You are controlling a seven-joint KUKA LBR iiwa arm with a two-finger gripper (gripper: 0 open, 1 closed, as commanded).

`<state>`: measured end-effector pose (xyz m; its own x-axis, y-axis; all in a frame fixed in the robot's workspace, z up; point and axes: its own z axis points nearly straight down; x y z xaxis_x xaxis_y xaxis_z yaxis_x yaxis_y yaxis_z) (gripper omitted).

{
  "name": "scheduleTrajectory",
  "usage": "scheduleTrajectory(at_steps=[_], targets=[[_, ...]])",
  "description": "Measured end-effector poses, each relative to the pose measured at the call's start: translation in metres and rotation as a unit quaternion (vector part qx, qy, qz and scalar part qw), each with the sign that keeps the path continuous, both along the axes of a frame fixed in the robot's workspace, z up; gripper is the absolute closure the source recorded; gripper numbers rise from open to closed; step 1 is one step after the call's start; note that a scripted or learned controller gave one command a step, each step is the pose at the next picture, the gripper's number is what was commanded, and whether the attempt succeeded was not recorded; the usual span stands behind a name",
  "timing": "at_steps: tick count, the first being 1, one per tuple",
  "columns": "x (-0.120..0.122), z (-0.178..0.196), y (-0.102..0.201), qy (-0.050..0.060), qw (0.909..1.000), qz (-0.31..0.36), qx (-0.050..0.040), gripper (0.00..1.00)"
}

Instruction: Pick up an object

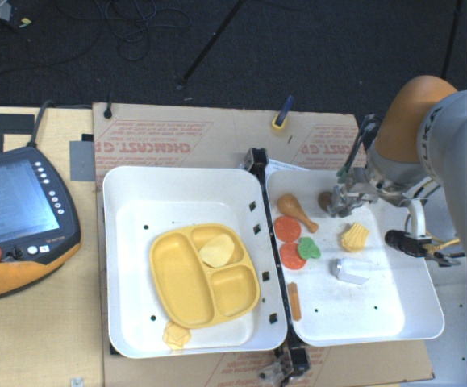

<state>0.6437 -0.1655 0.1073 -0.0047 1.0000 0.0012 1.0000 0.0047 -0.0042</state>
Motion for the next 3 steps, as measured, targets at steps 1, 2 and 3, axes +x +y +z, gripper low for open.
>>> scheduleTrajectory(at_steps=[1,2,3], targets=[[0.0,0.01,0.0,0.0,1.0,0.001,0.0,1.0],[0.0,0.009,0.0,0.001,1.0,0.001,0.0,0.0],[0.0,-0.021,-0.039,-0.002,1.0,-0.003,-0.0009,0.0]])
